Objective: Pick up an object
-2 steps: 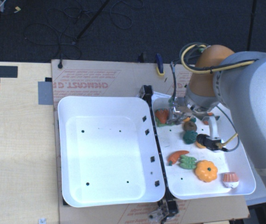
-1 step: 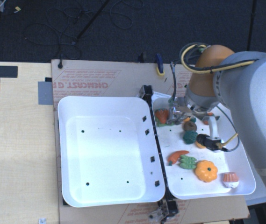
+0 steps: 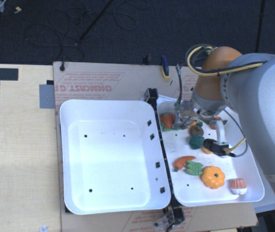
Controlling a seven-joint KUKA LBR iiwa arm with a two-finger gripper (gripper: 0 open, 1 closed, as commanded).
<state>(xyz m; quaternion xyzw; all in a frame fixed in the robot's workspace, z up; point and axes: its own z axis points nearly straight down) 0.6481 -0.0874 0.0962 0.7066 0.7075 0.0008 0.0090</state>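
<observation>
Below, cardboard-topped bench [image 3: 94,83], dark floor [image 3: 103,28].

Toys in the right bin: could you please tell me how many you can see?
At least 7: orange toy at left, brown and teal under the arm, chili, green toy, pumpkin, cupcake front right. The arm may hide more.

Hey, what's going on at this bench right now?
A grey robot arm with an orange band reaches from the right into the right bin, its pincer low at the bin's far end beside an orange toy and a small brown one. Nothing is visibly held. An orange pumpkin, a green leafy piece, a dark teal toy and a pink-and-white one lie loose there. The left bin sits alongside.
</observation>
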